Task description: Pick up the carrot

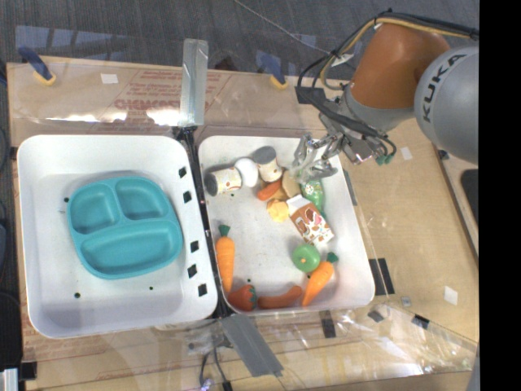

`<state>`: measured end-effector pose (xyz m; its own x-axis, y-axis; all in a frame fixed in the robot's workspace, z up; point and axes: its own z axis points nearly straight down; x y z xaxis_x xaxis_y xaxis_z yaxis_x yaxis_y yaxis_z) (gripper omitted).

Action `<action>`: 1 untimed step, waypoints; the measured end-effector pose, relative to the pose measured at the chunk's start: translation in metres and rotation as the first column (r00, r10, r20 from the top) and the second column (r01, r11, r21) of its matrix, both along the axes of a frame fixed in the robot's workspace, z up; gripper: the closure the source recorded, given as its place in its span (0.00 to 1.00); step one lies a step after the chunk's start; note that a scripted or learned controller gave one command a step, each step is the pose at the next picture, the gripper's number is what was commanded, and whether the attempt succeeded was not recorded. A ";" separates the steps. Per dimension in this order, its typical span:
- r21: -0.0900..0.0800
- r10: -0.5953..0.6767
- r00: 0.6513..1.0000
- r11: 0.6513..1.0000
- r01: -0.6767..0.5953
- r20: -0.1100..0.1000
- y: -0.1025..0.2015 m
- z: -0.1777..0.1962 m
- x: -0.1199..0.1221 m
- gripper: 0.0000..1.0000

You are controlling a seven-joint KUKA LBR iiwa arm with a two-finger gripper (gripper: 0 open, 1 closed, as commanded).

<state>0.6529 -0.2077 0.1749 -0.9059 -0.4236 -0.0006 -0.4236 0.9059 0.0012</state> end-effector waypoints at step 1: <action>0.001 0.200 0.980 0.980 -0.200 -0.001 0.001 -0.017 0.005 1.00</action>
